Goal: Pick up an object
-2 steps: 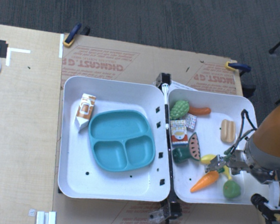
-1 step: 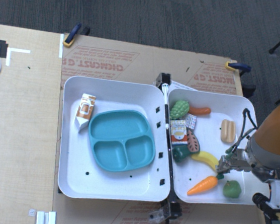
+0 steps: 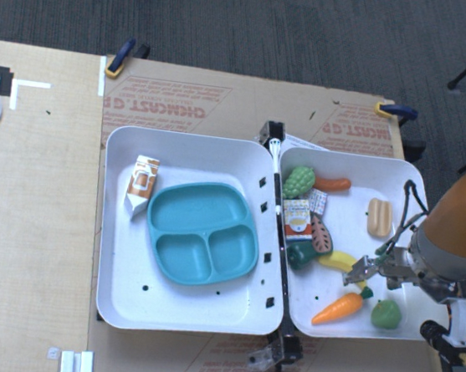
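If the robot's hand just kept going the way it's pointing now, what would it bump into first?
Probably the yellow banana. The hand points leftward in the camera view, across the right bin, and the banana lies just beyond its tip. Its height above the toys is unclear, so it might pass over.

On the desk (image 3: 34, 224) the left bin (image 3: 117, 234) holds a teal divided plate (image 3: 202, 232) and a small carton (image 3: 140, 185), while the gripper (image 3: 364, 273) hovers in the right bin (image 3: 361, 170) just above the toy carrot (image 3: 338, 308), near the banana (image 3: 335, 259)
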Robot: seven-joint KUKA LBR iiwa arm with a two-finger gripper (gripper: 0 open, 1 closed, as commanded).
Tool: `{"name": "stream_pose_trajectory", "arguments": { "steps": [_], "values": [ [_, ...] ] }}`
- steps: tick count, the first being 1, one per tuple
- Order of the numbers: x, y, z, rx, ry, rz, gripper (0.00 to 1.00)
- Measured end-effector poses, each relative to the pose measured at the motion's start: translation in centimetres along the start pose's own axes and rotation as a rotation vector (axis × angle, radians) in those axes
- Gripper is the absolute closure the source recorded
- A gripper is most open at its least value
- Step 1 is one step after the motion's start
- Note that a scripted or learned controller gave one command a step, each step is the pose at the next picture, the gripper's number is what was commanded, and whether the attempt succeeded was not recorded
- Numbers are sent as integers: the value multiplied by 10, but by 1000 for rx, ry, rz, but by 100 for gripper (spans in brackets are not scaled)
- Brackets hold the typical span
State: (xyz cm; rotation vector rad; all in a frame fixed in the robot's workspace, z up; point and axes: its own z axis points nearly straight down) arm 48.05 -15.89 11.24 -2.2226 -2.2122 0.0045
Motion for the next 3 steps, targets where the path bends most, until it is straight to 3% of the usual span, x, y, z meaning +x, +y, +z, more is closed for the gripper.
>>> {"name": "stream_pose_trajectory", "arguments": {
  "steps": [1,2,3],
  "values": [
    [37,38,23,-2,-1,-4,0],
    [37,38,16,1,-1,-3,100],
    [79,48,-93,-3,-3,-7,100]
  ]
}}
